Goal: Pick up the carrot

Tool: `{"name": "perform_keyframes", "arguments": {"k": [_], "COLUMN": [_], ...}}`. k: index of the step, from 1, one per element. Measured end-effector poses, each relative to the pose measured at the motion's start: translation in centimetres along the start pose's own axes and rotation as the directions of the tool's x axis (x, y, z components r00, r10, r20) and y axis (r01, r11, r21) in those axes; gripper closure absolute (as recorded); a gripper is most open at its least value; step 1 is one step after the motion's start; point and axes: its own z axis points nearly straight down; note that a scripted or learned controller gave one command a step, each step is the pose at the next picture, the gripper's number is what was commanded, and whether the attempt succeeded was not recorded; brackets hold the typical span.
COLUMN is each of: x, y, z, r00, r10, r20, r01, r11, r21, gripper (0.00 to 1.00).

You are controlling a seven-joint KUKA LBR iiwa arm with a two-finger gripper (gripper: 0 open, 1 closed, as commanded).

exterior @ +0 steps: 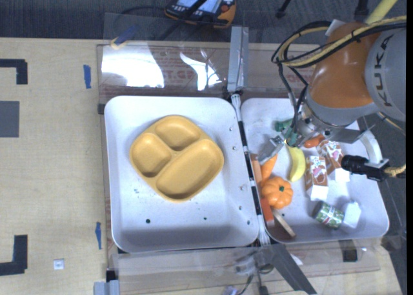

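Note:
The carrot is a small orange tapered piece lying near the left wall of the right bin, just above an orange pumpkin. My gripper hangs under the grey and orange wrist, low over the bin. It is right above the carrot's upper end, close to it or touching it. The wrist hides part of the bin behind it.
In the right bin a yellow banana lies just right of the carrot, with a red and white packet, a green can and a brown utensil. The left bin holds a yellow divided plate.

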Motion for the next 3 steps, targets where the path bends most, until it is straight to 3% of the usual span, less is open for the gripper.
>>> {"name": "perform_keyframes", "arguments": {"k": [1, 2, 3], "x": [-4.3, -4.4, -5.5], "y": [-3.3, -3.5, 1.9], "z": [8.6, 8.3, -0.1], "r00": [0.972, 0.972, 0.999], "r10": [0.235, 0.234, -0.048], "r20": [-0.003, -0.002, 0.005], "r01": [-0.235, -0.234, 0.048], "r11": [0.972, 0.972, 0.999], "r21": [-0.011, -0.003, -0.005], "gripper": [0.00, 1.00, 1.00]}}
